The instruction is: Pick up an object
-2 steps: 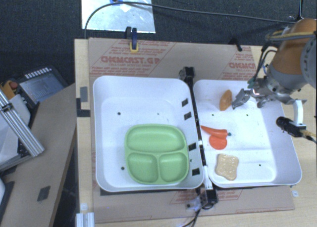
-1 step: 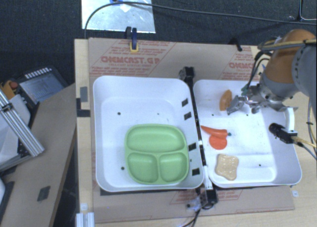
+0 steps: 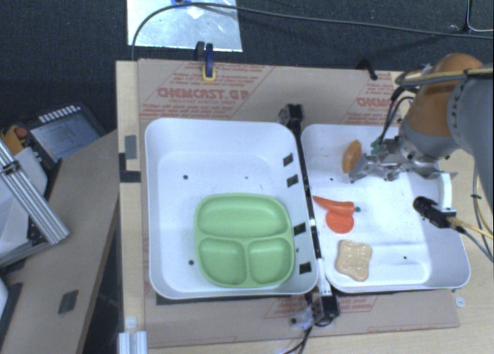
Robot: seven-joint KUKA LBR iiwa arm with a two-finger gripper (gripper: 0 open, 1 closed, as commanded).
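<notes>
From the camera view we see the pincer (image 3: 369, 167) low in the right bin (image 3: 444, 264), just beside an orange-brown piece (image 3: 352, 156); whether it is apart or together we cannot tell. A red carrot-like toy (image 3: 336, 212) and a tan cracker (image 3: 353, 259) lie nearer the front, while the left bin (image 3: 166, 190) holds 1 green divided plate (image 3: 243, 238).

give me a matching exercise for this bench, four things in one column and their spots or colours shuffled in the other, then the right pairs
Things:
1. green divided plate
2. orange carrot piece
3. tan cracker-like piece
4. brownish-orange lump

Descriptions:
A. near the front edge of the right bin
B. alone in the left bin
C. at the back of the right bin, just beside the gripper
D. middle of the right bin, close to the divider, touching a red round piece

Pairs: 1-B, 2-D, 3-A, 4-C
</notes>
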